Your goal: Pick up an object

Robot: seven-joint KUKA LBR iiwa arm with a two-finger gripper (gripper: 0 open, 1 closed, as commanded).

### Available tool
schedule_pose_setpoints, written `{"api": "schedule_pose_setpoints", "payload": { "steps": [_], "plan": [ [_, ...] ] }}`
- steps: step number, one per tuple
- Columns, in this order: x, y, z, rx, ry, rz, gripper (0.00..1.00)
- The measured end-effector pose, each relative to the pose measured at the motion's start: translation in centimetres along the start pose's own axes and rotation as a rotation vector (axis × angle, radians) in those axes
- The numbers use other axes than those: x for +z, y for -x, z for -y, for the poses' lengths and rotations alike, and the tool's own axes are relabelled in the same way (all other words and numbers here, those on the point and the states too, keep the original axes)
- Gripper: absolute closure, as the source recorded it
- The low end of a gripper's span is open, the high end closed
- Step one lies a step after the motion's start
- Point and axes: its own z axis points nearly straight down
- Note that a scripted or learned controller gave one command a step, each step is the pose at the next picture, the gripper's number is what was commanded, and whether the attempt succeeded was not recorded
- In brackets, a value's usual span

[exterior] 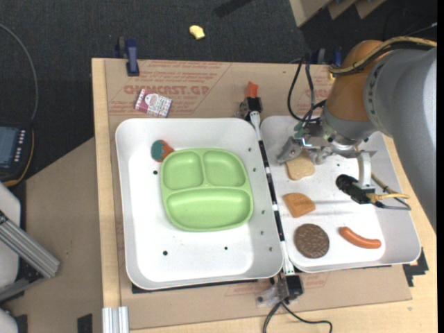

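Faintly, "CHEMCAST GP" on bench [208,94]

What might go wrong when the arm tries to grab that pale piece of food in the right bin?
The gripper sits at the top edge of the pale bread-like piece, off its middle, so it may well nudge the flat-looking piece rather than lift it. A nudge toward the near side could also shove it into the orange-brown slice lying just below it.
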Motion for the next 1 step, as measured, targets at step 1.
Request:
{"api": "schedule_pose_setpoints", "payload": {
  "steps": [1],
  "plan": [
    [-1.18, 0.01, -0.04, 0.0, 0.003, 0.001, 1.0]
  ]
}}
